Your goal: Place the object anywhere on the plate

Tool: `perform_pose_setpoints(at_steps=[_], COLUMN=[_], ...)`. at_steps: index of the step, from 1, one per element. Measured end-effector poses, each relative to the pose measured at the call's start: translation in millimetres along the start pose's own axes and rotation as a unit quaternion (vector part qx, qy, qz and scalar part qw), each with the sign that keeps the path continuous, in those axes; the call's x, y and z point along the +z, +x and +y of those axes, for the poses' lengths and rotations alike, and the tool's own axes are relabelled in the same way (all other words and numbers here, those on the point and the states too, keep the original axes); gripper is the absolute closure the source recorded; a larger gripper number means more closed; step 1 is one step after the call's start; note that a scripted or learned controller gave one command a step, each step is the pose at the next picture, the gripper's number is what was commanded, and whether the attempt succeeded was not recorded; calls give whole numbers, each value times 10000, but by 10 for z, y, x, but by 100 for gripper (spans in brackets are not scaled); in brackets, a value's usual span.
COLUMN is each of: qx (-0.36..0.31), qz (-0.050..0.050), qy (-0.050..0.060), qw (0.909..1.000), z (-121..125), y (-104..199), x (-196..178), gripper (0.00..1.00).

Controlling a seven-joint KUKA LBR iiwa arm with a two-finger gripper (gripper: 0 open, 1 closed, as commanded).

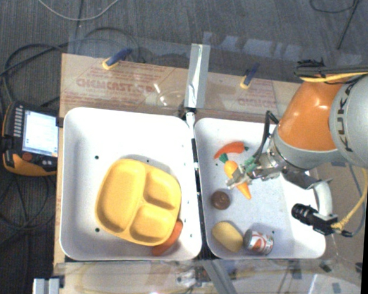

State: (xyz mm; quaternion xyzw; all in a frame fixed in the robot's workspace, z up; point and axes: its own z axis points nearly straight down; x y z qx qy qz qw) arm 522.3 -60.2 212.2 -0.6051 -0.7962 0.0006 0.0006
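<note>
Gripper (243, 179) is hovering in the right bin (303, 248), finger spread unreadable; carrot (238, 177) is lying right beneath it, yellow plate (139, 201) at 9 o'clock.

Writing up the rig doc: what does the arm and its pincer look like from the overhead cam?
The grey KUKA arm has a rounded grey body with part of the dark KUKA lettering on it and a wide glossy orange band above the wrist. The pincer is small and metallic, silver-grey, with a green fitting beside it. A yellow cable loops down along the arm's right side, near a black cylindrical fitting.
</note>
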Motion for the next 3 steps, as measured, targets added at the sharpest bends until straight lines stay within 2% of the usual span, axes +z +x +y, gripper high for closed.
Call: perform_pose_setpoints(at_steps=[1, 2, 3], qx=[328, 24, 24], qz=[2, -6, -5], qy=[13, 10, 10], qw=[9995, 10000, 10000], z=[206, 253, 253], y=[797, 1313, 1313], x=[301, 296, 296], gripper=[100, 100, 0])
